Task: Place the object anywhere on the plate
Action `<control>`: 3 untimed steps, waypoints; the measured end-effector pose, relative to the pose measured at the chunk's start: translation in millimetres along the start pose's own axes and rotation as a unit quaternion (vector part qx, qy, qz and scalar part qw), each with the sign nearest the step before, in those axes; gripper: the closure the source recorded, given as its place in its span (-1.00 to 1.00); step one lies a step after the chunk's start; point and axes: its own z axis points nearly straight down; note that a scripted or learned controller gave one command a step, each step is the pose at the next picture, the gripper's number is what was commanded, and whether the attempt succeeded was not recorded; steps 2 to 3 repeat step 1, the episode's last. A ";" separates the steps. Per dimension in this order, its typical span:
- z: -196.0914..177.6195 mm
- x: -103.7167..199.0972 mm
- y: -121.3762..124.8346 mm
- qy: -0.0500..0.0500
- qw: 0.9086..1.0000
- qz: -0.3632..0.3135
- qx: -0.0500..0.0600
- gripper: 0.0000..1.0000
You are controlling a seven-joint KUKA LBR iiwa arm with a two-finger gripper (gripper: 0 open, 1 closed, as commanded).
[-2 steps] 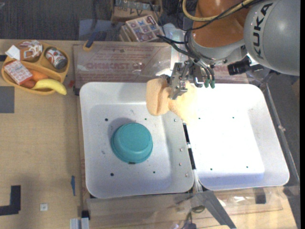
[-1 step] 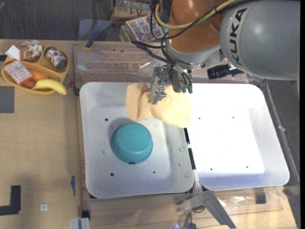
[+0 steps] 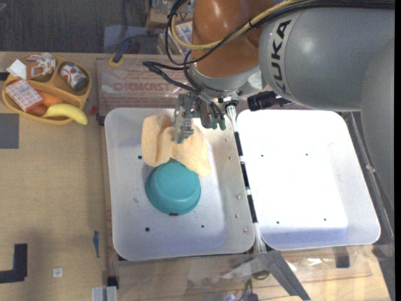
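Fingers (image 3: 183,123) of the two-finger gripper (image 3: 183,132) point down into the left white bin (image 3: 125,231), drawn close together with a raised fold of the pale yellow cloth (image 3: 156,144) pinched between their tips; whether the tips meet fully through the fabric cannot be told from this angle. Yellow cloth: bunched up directly under and around the fingertips, spreading below them and to both sides across the upper middle of the bin floor. Teal plate or shallow bowl (image 3: 173,187): round, lying just below the fingers, its upper edge overlapping the lower edge of the cloth; the cloth rests beside and partly beneath it rather than on top. Grey arm (image 3: 326,42) with orange band (image 3: 225,24): rises above and to the right of the fingers, with yellow and black cables (image 3: 182,17) looped about the wrist. Right white bin (image 3: 301,168): to the right of the fingers, across the two bins' adjoining rims. Yellow tray (image 3: 44,93): well to the left of the fingers on the wooden bench (image 3: 50,199), holding a banana (image 3: 66,111), a small carton and other toy food items too small to name
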 end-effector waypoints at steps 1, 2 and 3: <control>-0.7 -0.3 -0.2 -0.001 1.000 0.000 0.000 -1.00; -0.7 -0.3 -0.2 -0.001 1.000 0.000 0.000 -1.00; -0.7 -0.3 -0.2 -0.001 1.000 0.000 0.000 -1.00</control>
